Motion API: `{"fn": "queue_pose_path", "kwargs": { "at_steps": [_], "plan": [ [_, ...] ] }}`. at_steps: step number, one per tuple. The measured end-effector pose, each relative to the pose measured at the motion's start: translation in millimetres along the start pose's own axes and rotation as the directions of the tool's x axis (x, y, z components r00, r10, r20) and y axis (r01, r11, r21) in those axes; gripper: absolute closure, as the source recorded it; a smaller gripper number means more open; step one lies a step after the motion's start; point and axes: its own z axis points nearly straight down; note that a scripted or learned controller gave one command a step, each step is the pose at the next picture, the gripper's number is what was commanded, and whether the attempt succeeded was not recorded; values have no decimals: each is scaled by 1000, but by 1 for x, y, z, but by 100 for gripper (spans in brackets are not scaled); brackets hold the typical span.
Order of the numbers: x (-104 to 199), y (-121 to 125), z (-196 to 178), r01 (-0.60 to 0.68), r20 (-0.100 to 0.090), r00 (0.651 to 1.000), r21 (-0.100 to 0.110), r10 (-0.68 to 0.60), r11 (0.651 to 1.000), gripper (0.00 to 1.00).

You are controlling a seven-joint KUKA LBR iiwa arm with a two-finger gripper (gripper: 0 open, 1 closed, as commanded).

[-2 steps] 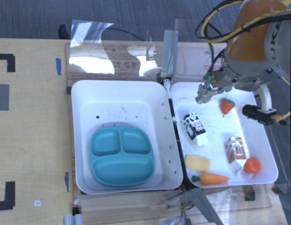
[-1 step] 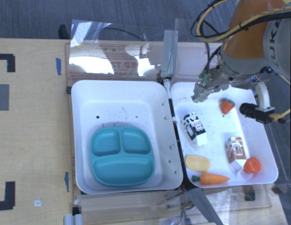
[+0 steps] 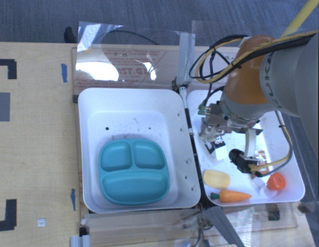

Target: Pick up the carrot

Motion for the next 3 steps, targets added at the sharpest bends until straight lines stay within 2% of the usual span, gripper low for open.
{"fn": "queue_pose_path", "kwargs": {
  "at_steps": [1, 2, 3],
  "plan": [
    [-41, -64, -57, 181, 0, 983, -5, -181, 983, 100],
    [-57, -19, -74, -167, 0, 986, -9, 167, 986, 100],
    [-50, 30, -28, 31, 1, 1000, -8, -31, 999, 100]
  ]
}}
